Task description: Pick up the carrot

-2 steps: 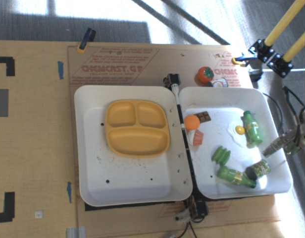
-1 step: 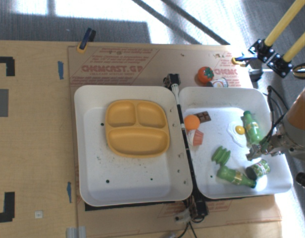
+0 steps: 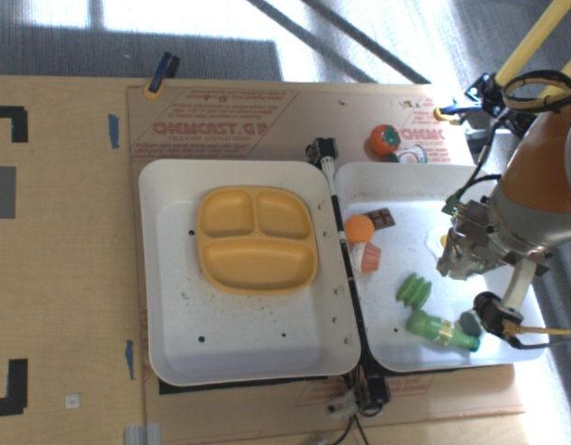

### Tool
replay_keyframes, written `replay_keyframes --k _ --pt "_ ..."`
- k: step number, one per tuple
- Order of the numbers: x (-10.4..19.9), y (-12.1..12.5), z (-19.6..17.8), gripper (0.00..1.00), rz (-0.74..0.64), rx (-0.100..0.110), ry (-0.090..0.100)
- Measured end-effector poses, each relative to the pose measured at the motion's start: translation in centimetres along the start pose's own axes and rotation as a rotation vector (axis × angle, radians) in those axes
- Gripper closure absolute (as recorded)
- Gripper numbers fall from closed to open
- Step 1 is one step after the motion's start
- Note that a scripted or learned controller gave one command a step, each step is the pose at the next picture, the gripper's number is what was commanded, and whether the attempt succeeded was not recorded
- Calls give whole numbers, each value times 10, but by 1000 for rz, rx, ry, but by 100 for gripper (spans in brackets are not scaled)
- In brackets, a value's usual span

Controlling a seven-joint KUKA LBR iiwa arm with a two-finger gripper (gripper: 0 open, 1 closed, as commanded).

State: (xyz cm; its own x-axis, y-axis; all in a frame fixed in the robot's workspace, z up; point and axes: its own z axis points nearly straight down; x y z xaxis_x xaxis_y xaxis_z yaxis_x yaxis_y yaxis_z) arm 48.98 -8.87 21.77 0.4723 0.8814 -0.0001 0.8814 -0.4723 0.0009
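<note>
Camera view, claw low over right bin, carrot apart.

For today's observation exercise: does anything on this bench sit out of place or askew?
Yes. A toy tomato lies outside both bins, on the cardboard behind the right bin, beside a small round item. The carrot and the green toys lie inside that bin.

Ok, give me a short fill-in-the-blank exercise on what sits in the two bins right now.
1. The yellow divided plate lies in the ____ bin.
2. The carrot lies in the right bin, near its ____ wall.
3. The gripper is above the ____ bin.
4. The two green toy vegetables lie in the ____ bin.

Missing words: left; left; right; right
</note>
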Motion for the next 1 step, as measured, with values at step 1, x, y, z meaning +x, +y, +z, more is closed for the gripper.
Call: replay_keyframes --k 1 --pt "11 -14 33 100 327 5 0"
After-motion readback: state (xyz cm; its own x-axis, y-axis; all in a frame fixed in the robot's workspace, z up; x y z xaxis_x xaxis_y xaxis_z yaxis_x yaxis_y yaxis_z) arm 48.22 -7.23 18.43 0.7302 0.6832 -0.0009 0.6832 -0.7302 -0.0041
